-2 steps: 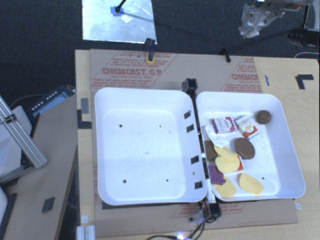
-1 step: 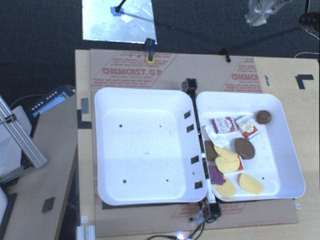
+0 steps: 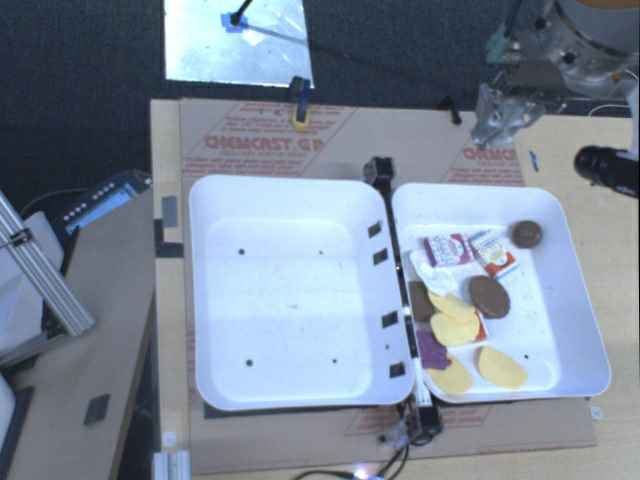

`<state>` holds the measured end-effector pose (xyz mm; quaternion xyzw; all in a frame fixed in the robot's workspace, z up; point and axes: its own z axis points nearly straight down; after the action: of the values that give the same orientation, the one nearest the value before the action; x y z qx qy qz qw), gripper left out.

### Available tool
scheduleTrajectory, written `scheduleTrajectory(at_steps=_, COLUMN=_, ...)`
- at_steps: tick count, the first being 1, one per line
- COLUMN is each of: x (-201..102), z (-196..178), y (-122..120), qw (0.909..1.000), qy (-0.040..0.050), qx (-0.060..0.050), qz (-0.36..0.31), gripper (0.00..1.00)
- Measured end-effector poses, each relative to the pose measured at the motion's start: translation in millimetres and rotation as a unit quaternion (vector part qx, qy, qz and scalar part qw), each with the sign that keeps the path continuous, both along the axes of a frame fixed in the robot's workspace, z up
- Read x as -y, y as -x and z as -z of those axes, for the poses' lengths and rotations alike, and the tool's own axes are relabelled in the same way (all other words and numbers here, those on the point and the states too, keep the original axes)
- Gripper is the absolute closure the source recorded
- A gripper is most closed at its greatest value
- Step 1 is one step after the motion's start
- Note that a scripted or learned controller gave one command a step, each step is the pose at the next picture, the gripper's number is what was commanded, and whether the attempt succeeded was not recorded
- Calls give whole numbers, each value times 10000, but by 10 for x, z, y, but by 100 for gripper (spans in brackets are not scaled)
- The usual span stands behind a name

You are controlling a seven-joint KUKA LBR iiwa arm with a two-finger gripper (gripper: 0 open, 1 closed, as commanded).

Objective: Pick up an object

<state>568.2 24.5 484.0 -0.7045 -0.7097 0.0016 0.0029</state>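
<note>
The right bin [image 3: 575, 268] holds a loose pile of small items. A pink packet [image 3: 447, 249] and a red-and-white packet [image 3: 493, 250] lie near its middle. A small round brown piece [image 3: 526, 233] sits toward the back, and a brown oval [image 3: 489, 296] lies in front of the packets. Several yellow pieces [image 3: 455, 320] and a purple item [image 3: 431, 349] lie by the divider. My gripper [image 3: 495, 126] hangs above the cardboard behind the right bin's back rim, apart from all the items, with nothing seen in it.
The left bin [image 3: 290, 183] sits beside the right one, with black clips [image 3: 380, 258] along the shared wall. A shiny metal plate [image 3: 237, 23] and a yellow-and-blue clamp [image 3: 299, 103] lie at the back. A black object [image 3: 605, 168] juts in at the right.
</note>
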Motion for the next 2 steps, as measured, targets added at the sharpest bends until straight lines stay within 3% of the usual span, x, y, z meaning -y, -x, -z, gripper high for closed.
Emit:
scheduleTrajectory(at_steps=1, x=-45, z=214, y=-758, qw=10000, qy=13, qx=49, qz=6, gripper=100)
scheduleTrajectory(at_steps=2, x=-167, z=-332, y=-806, qw=10000, qy=6, qx=71, qz=4, gripper=100)
